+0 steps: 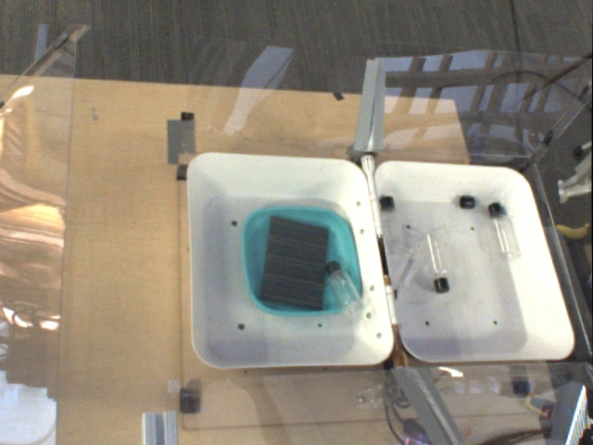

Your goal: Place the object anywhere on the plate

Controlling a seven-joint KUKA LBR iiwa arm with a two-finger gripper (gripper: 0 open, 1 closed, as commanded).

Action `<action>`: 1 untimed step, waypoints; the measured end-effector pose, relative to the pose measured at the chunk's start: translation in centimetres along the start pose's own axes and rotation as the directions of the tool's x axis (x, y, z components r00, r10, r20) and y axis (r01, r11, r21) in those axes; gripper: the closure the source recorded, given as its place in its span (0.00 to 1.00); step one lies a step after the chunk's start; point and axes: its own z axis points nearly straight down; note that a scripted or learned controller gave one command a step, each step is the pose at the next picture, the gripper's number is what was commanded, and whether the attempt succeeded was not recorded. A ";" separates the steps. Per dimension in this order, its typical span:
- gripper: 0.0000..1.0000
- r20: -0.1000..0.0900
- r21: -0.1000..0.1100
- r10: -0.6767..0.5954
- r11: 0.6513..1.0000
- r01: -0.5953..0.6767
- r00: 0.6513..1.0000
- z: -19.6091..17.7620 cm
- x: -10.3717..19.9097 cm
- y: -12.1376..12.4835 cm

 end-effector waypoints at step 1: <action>0.00 0.000 0.000 0.079 0.997 -0.079 0.997 0.0 -2.3 0.4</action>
